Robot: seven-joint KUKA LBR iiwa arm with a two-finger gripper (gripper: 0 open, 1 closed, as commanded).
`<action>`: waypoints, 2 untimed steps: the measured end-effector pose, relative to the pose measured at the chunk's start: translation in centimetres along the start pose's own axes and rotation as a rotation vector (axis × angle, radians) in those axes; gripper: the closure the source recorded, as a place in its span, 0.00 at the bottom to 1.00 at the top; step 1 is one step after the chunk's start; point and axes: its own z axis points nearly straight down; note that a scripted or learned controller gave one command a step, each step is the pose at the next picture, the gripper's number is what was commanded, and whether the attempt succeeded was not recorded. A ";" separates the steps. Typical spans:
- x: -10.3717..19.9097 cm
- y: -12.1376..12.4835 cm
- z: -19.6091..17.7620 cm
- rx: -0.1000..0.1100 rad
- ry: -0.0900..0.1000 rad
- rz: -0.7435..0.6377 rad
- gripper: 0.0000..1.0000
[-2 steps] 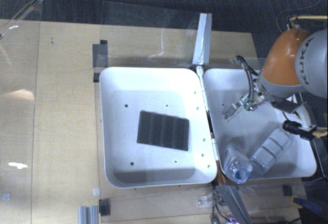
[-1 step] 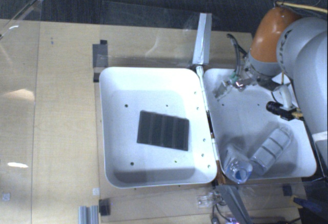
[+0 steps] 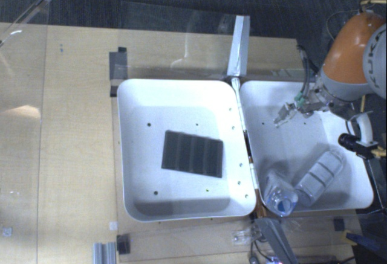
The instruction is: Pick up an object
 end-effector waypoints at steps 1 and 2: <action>3.0 0.3 -3.6 0.000 0.000 -0.167 0.00; 12.1 1.8 -2.9 0.002 0.003 -0.259 0.00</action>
